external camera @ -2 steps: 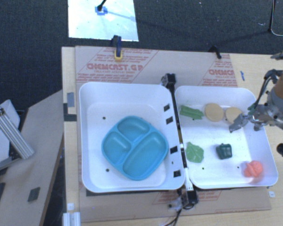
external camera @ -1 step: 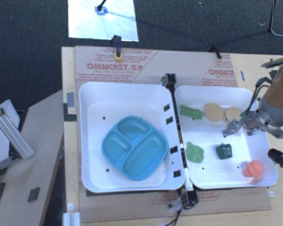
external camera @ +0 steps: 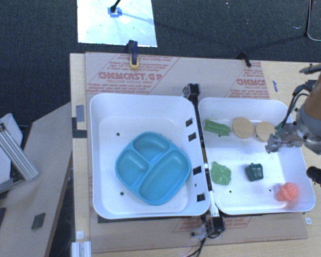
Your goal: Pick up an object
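Camera view: gripper (external camera: 273, 143) grip state unclear at right bin's (external camera: 295, 167) 3 o'clock, tan disc (external camera: 264, 129) just beside—light, stiff, pinch across edges.

Even, diffuse overhead light, fairly bright. The white bins (external camera: 150, 103) read near blown-out, little wall detail. Soft faint shadows only: a thin one under the blue plate (external camera: 152, 167), small ones beside the toys. Bright glare on the shiny sheet (external camera: 116, 23) at top, washed pale. Dark floor (external camera: 27, 36) stays underexposed. Image low-res, slightly soft overall; arm (external camera: 315, 108) at right edge a bit blurred. Slight colour noise in dark areas.
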Robot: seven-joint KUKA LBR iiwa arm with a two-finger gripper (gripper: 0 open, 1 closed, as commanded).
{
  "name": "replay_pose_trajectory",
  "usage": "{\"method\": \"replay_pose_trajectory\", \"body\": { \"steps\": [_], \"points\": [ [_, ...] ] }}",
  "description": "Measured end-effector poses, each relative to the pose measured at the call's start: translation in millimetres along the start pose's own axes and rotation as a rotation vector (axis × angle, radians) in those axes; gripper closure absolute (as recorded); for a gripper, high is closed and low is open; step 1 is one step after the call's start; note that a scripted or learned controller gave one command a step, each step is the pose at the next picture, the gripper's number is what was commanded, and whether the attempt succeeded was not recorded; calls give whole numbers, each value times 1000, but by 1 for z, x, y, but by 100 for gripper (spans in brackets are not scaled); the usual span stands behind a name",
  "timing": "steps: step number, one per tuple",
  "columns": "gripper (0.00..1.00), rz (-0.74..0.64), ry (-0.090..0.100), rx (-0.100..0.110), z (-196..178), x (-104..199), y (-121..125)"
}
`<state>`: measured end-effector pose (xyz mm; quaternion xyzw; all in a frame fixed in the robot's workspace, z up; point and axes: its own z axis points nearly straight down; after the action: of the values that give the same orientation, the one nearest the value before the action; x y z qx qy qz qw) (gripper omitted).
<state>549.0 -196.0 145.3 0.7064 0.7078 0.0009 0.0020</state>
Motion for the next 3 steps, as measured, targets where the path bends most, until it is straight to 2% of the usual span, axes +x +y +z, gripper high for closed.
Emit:
{"method": "replay_pose_trajectory", "body": {
  "steps": [1,2,3],
  "points": [
    [100,-3,-1,-4,-62,6,3],
    [100,-2,-1,-2,-112,-3,0],
    [100,-3,0,0,-127,-3,2]
  ]
}}
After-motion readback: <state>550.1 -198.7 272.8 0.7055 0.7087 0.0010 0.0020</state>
